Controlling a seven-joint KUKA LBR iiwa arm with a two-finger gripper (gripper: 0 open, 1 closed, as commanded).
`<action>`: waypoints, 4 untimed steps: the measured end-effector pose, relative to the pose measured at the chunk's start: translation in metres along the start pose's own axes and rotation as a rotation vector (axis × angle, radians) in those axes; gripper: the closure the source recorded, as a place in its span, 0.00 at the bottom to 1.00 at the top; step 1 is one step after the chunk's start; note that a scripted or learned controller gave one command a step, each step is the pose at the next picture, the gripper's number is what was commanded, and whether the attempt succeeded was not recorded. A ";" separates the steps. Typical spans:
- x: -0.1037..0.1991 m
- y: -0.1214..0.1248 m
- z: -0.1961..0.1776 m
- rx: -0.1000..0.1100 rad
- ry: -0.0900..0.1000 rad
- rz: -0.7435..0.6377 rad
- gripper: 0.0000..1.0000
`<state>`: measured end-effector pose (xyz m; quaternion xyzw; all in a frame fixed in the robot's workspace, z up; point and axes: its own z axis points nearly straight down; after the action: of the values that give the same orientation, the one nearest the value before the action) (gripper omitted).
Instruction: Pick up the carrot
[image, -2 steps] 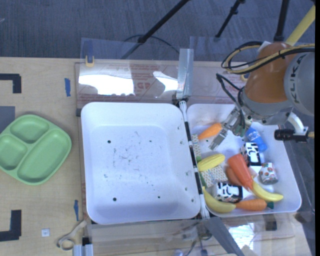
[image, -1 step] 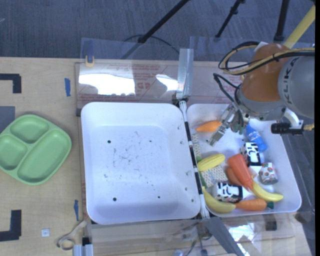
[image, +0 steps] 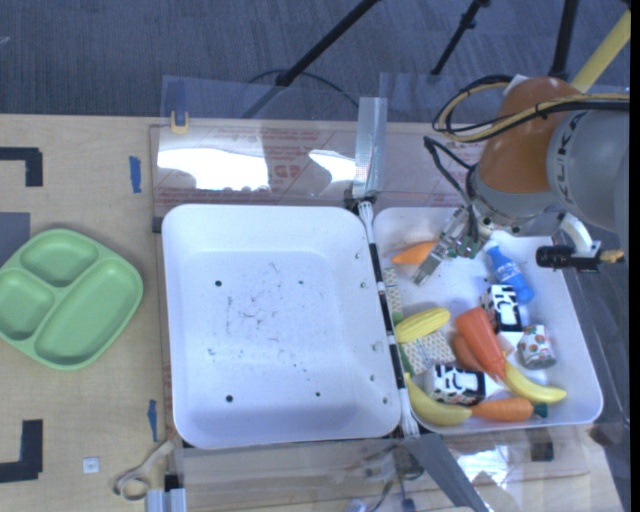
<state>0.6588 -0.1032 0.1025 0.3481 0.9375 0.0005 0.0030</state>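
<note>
A small orange carrot (image: 412, 253) lies at the far left of the right bin (image: 578, 345). My gripper (image: 437, 259) hangs low right beside it, touching or nearly touching its right end; the carrot is not lifted. A larger orange-red carrot (image: 480, 340) lies in the middle of the same bin. A third carrot (image: 503, 408) rests near the bin's front edge. The grey arm with its orange band (image: 520, 140) reaches in from the upper right.
The right bin also holds two bananas (image: 422, 324), (image: 533, 386), a blue bottle (image: 505, 270), black-and-white pieces (image: 458, 381) and a strawberry-like toy (image: 537, 346). The left bin (image: 270, 320) adjoins it. A green divided plate (image: 65, 297) sits on the bench at far left.
</note>
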 end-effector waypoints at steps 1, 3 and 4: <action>-0.004 -0.004 0.014 0.009 0.013 0.069 0.00; 0.022 -0.009 0.016 -0.001 0.001 0.249 0.00; 0.020 -0.007 0.005 -0.005 -0.004 0.248 1.00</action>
<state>0.6389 -0.0955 0.0970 0.4611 0.8873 0.0024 0.0054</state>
